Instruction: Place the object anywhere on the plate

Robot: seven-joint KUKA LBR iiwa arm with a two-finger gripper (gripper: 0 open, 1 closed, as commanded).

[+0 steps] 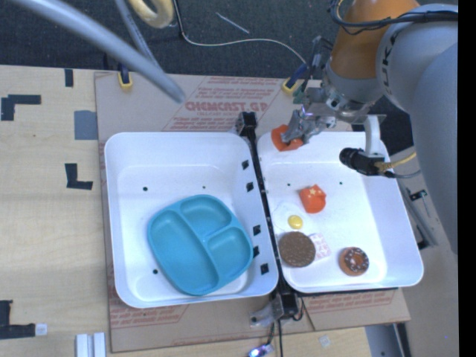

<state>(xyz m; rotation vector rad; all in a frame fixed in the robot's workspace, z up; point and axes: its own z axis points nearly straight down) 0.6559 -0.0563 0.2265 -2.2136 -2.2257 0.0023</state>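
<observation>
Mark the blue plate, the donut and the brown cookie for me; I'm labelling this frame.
blue plate [195, 233]: camera view, its large compartment.
donut [354, 261]: camera view, its glazed ring.
brown cookie [297, 249]: camera view, its top face.

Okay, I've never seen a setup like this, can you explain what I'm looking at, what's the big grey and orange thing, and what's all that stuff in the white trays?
This is one photo from a camera fixed above a workbench, looking down at a slant. The big grey and orange thing is a robot arm reaching in from the right. At its tip is a gripper, a two-finger claw for picking things up. It sits right at an orange object by the far edge of the right tray; I cannot tell whether it grips it. That tray also holds a red toy, a small yellow piece, a brown cookie and a doughnut. The left tray holds a blue divided plate, where an item should go.
</observation>
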